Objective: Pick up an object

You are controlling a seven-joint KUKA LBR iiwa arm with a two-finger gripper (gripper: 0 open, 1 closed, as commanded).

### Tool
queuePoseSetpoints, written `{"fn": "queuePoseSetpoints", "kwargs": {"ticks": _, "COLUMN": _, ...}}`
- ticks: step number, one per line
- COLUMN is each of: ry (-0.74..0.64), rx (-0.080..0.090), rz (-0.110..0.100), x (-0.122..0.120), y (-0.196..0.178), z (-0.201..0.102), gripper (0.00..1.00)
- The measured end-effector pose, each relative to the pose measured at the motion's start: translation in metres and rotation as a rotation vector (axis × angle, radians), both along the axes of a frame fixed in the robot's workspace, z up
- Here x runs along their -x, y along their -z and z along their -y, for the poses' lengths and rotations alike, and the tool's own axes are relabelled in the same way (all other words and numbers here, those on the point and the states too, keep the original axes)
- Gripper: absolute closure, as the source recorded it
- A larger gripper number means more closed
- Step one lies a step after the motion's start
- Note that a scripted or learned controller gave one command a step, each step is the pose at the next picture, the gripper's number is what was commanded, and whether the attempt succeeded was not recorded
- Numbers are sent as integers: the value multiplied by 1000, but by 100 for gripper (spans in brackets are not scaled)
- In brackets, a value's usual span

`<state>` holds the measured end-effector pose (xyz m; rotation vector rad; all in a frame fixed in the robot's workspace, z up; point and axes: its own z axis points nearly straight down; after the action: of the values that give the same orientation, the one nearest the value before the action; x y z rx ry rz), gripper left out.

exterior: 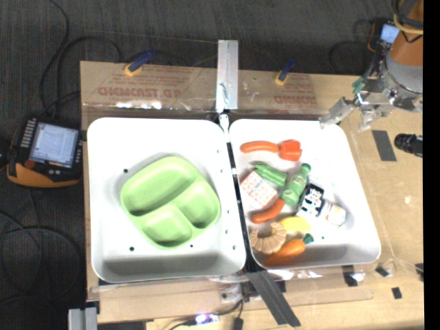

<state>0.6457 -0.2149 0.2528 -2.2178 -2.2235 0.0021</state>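
The right bin holds a heap of toy foods. An orange carrot with a red piece lies at the back. Below it are a green bottle, a pink-and-white box and an orange sausage. At the front sit a yellow piece, a tan ridged piece and another carrot. My gripper hangs above the bin's back right corner, outside the heap. It is open, with nothing between its fingers.
The left bin holds a green divided plate. A metal post stands behind the seam between the bins. A handheld pendant lies to the left of the bench. Bare brown board runs along the right.
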Motion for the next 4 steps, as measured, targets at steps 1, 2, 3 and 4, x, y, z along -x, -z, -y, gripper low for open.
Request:
{"fn": "queuePoseSetpoints", "kwargs": {"ticks": 1, "ry": -12, "rx": 2, "rz": 13, "x": -6, "y": 124, "z": 5, "gripper": 0}}
{"fn": "queuePoseSetpoints", "kwargs": {"ticks": 2, "ry": -12, "rx": 2, "rz": 13, "x": -6, "y": 124, "z": 5, "gripper": 0}}
{"fn": "queuePoseSetpoints", "kwargs": {"ticks": 3, "ry": -183, "rx": 14, "rz": 33, "x": -10, "y": 135, "z": -17, "gripper": 0}}
{"fn": "queuePoseSetpoints", "kwargs": {"ticks": 4, "ry": -329, "rx": 33, "rz": 42, "x": -18, "y": 138, "z": -28, "gripper": 0}}
